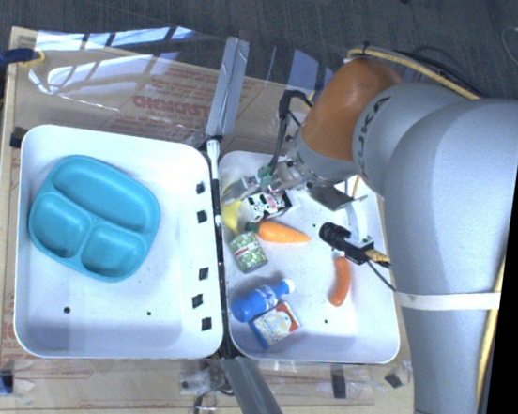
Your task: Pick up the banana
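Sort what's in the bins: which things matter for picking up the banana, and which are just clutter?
For the job:
banana
pincer, close beside it

Lying about:
carrot
green packet
blue bottle
small carton
orange-red sausage-shaped thing
blue divided plate, in the left bin

Blue tray [94, 217] left bin [82, 330]; carrot [284, 235] right

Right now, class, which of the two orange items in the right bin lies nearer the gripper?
The carrot, lying crosswise just below the gripper; the redder piece lies farther off, towards the bin's right wall.
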Controlling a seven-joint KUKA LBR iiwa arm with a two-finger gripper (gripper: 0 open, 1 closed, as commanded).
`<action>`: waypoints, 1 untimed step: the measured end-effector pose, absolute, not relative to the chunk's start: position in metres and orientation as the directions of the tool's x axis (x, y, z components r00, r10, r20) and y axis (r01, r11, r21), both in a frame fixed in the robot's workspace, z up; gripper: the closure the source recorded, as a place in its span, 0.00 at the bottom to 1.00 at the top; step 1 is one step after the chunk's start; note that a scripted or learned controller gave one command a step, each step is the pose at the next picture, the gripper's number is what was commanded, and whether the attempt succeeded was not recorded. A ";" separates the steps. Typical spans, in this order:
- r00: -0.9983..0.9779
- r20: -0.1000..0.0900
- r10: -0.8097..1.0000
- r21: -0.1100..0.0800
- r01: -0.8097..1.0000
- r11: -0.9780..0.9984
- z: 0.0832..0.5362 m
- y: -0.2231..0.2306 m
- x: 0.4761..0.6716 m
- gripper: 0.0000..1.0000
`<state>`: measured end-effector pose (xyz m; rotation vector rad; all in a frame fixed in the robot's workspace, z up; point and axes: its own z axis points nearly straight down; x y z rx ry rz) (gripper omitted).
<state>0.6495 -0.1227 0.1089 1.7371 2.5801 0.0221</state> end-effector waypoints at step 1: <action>-0.551 -0.049 0.833 0.025 0.833 0.553 0.113 -0.116 0.637 0.00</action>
